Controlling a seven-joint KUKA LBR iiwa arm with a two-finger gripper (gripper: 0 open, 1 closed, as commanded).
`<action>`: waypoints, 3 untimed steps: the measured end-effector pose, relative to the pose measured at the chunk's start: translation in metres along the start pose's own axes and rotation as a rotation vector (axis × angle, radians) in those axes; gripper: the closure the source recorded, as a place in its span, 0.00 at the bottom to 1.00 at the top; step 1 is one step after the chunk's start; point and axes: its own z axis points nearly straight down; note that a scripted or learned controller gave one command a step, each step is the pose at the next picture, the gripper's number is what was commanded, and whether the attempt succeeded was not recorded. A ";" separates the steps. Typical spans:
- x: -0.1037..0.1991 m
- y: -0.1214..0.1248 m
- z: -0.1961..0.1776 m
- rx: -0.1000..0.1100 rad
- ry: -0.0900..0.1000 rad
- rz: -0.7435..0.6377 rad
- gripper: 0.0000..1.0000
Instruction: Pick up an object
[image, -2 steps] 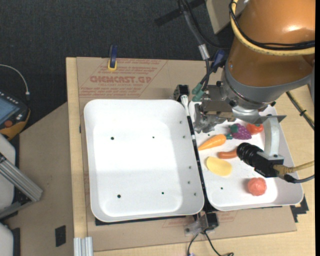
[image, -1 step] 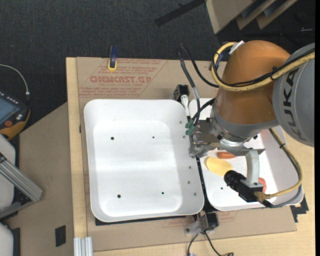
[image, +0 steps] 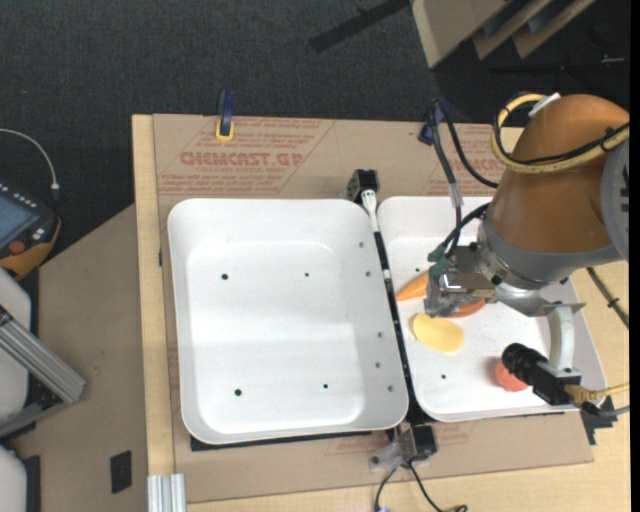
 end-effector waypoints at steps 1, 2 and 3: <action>-0.089 0.001 -0.032 -0.010 -0.003 0.001 1.00; -0.039 0.001 -0.091 -0.011 0.002 -0.013 1.00; 0.026 0.000 -0.094 -0.007 0.003 -0.016 1.00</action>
